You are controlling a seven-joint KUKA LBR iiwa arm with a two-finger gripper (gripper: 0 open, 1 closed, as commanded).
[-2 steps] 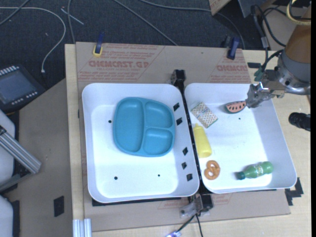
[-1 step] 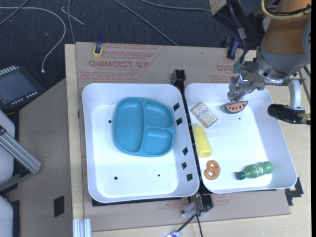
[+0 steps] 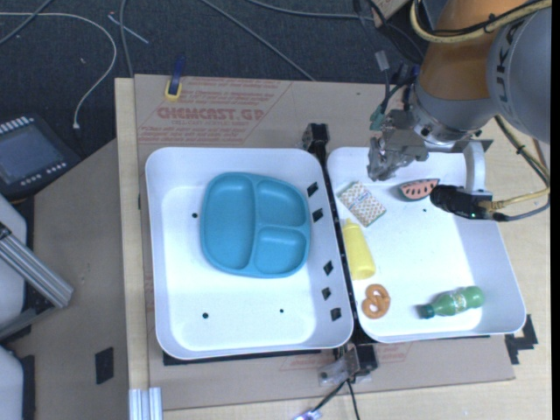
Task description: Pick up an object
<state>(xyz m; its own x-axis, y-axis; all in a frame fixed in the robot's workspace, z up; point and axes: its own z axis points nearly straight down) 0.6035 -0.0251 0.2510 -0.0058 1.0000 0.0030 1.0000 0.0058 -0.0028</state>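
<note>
Left bin (image 3: 175, 313): holding one blue divided plate (image 3: 255, 224).
Right bin (image 3: 490, 269): holding five items: checkered packet (image 3: 362, 203), yellow block (image 3: 358, 248), pretzel (image 3: 376, 300), green bottle (image 3: 451, 303), watermelon slice (image 3: 419, 189).
Gripper (image 3: 383, 166): hovering over the right bin's far edge; cannot tell how the jaws are standing.

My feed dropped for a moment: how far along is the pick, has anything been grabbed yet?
Done: nothing looks lifted. The watermelon slice, patterned packet, yellow bottle, pretzel and green bottle all lie in the right bin. In hand: the gripper hovers at that bin's far edge, near the packet and slice; its grip state is unclear. Left: descend, grasp, lift.
</note>
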